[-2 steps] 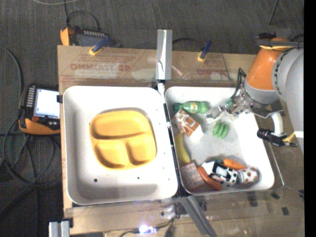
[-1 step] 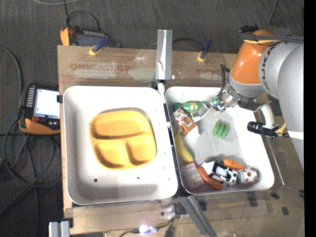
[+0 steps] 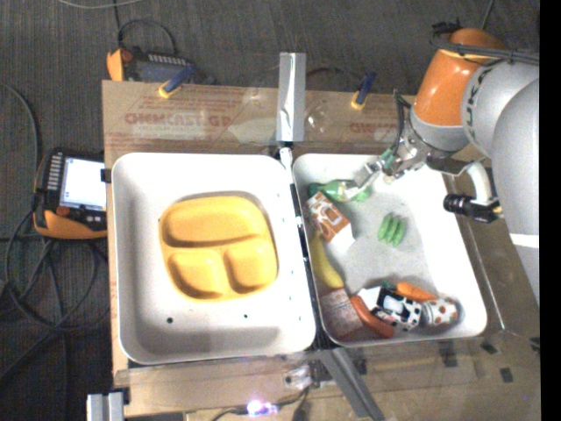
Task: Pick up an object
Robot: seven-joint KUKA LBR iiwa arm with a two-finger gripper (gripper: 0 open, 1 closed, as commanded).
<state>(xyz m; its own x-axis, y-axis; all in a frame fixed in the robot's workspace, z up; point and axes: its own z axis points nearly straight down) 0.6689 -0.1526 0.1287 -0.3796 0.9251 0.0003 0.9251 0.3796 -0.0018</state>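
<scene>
My gripper (image 3: 375, 170) reaches in from the right and hangs low over the far part of the right bin (image 3: 438, 202). Its tip is right beside a green and white packet (image 3: 337, 190) at the bin's far left; I cannot tell whether they touch. Just below the packet lies a small brown and orange carton (image 3: 328, 217). A green ribbed object (image 3: 392, 229) sits alone in the middle of the bin. A yellow banana (image 3: 327, 268) lies along the bin's left wall.
At the near end of the right bin a black and white cow-patterned toy (image 3: 394, 306), an orange carrot (image 3: 415, 291), a red piece (image 3: 372, 321) and a brown packet (image 3: 337, 310) crowd together. The left bin (image 3: 140, 323) holds a yellow divided tray (image 3: 219, 244).
</scene>
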